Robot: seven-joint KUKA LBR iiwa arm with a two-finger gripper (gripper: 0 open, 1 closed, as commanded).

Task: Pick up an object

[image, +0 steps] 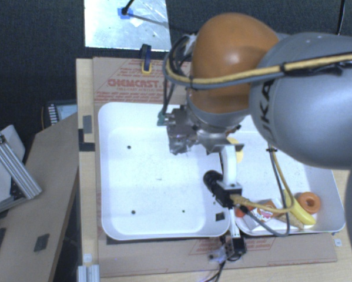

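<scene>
Arm [293, 93] in from the right, orange joint covering the seam between the two white bins. Gripper [177, 135] low over the upper middle of the left bin [123, 175], near its right wall. Can't tell pincer state, hidden under the wrist housing. Nothing visibly grasped. Pickable objects in the right bin [334, 216], near corner: yellow banana-shaped piece [302, 215] touching an orange ring [308, 202], red-and-white item [264, 211] just beside them, partly behind cables. Small yellow bit [239, 153] peeking out beside the wrist, too hidden to identify
</scene>
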